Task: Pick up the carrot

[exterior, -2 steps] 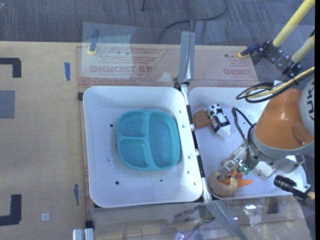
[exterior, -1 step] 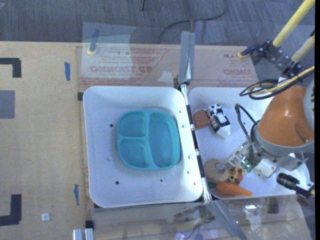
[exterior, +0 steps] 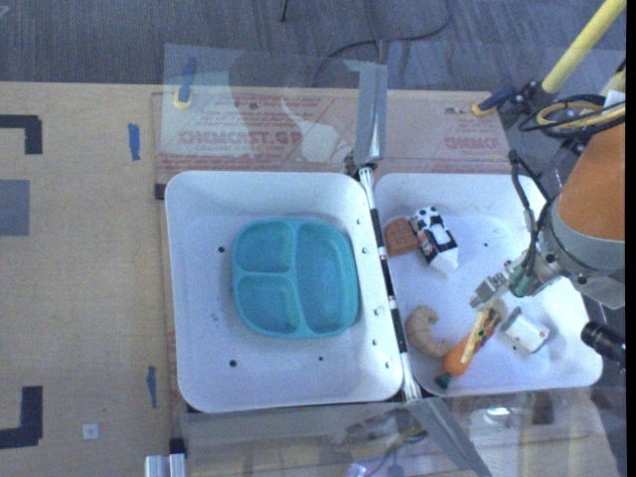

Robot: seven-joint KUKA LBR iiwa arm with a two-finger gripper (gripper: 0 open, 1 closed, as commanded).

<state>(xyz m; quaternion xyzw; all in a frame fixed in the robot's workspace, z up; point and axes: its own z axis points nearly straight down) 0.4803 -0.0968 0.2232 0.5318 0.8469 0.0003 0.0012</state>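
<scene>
The carrot (exterior: 471,344) is orange with a green tip and lies at a slant near the front of the right bin (exterior: 566,366), green end toward the front edge. My gripper (exterior: 500,304) hangs just over the carrot's upper, right end. It is open, with one finger on each side of that end. The carrot rests on the bin floor.
A tan curved piece (exterior: 422,328) lies just left of the carrot. A small white block (exterior: 528,336) sits to its right, close under the gripper. A brown piece (exterior: 399,235) and a black-and-white item (exterior: 435,236) lie further back. The left bin (exterior: 199,266) holds a teal divided plate (exterior: 295,277).
</scene>
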